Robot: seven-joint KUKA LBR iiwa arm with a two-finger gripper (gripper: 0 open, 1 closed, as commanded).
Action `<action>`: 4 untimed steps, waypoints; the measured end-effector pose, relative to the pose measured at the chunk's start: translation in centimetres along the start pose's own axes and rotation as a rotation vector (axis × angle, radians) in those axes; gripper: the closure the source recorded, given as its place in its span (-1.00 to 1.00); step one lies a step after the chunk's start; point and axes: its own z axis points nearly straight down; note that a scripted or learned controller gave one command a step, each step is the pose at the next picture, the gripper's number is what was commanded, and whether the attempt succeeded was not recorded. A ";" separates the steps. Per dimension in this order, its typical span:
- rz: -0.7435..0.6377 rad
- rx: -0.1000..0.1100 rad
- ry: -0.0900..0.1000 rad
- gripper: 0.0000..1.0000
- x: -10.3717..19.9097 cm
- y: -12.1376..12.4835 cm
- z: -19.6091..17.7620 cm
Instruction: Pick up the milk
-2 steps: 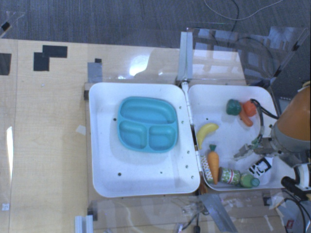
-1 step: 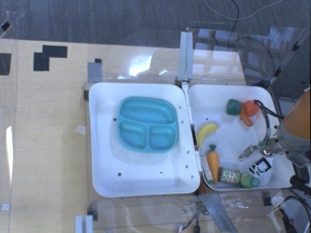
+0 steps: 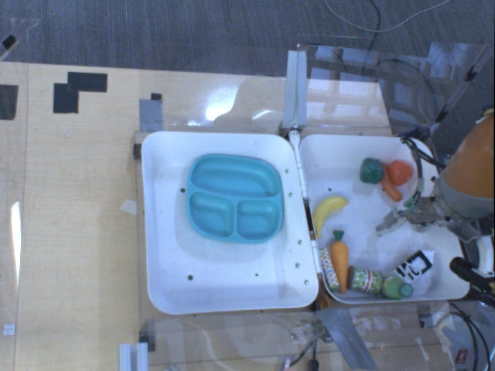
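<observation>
The milk (image 3: 414, 266) is a small white carton with black patches, lying near the front right corner of the right bin (image 3: 352, 149). My gripper (image 3: 398, 215) hovers over the bin's middle right, a little behind and to the left of the carton and apart from it. It is open, with only bare bin floor between its fingers. The grey arm with its orange band (image 3: 472, 168) comes in from the right edge.
In the right bin lie a banana (image 3: 330, 207), a carrot (image 3: 339, 253), a green-capped bottle (image 3: 380, 284) just left of the milk, a green item (image 3: 371, 170) and an orange item (image 3: 399, 173) at the back. A blue divided plate (image 3: 235, 198) sits in the left bin (image 3: 166, 230).
</observation>
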 end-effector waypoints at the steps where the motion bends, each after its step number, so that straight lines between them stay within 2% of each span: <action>1: -0.188 -0.003 -0.004 -1.00 0.0 -4.1 -0.1; 2: -0.190 -0.010 -0.006 1.00 0.1 -3.8 -1.3; 3: -0.431 0.002 -0.002 1.00 -0.2 0.3 -6.9; 4: -0.430 0.003 -0.001 -1.00 -0.2 0.3 -6.9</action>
